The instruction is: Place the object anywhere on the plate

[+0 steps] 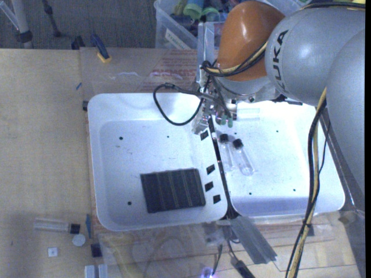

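plate [173,190]: dark, ribbed, near left bin's [110,155] front wall, bare floor behind it.
tube [242,158]: clear, right of plate, long axis front-to-back.
gripper [215,119]: above tube; grip state unclear, cannot tell.

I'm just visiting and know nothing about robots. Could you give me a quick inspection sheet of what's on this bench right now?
Surface: two white bins side by side, left bin, right bin.
Job's things: dark ridged plate flat in the left bin; clear tube with black cap lying in the right bin.
Clutter: small tubes and bits on the bench in front of the bins.
Tool: tool over the divider between bins, gripping nothing visible.
Cables: black loop; yellow cable.
Surroundings: tub of colourful toys behind.
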Available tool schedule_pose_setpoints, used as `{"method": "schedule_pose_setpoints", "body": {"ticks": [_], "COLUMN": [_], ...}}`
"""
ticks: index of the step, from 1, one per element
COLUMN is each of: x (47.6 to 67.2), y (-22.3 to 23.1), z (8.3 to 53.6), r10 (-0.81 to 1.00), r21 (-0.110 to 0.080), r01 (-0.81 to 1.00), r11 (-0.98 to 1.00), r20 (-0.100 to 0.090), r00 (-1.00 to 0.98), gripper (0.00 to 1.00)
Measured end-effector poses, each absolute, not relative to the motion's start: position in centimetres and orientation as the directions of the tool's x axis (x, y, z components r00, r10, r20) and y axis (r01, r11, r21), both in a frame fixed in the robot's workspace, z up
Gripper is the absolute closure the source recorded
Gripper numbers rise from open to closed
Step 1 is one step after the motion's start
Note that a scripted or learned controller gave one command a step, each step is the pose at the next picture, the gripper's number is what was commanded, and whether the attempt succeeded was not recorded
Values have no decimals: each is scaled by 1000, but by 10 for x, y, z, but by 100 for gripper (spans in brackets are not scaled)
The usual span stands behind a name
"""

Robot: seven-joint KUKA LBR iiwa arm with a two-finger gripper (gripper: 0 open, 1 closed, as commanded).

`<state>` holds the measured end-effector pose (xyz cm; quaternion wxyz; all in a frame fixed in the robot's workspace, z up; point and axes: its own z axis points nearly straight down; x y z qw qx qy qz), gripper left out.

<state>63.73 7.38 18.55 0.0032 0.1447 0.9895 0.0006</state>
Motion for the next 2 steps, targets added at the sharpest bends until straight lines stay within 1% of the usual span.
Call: {"method": "schedule_pose_setpoints", "body": {"ticks": [1,2], "x": [589,620], "y": [103,203], "z": [93,115], "r10": [428,378], "r21": [2,3], "r01": [428,378], "r11": [904,926], "r20": [-4,-3], "r00": [-904,-926], "gripper": [100,100]}}
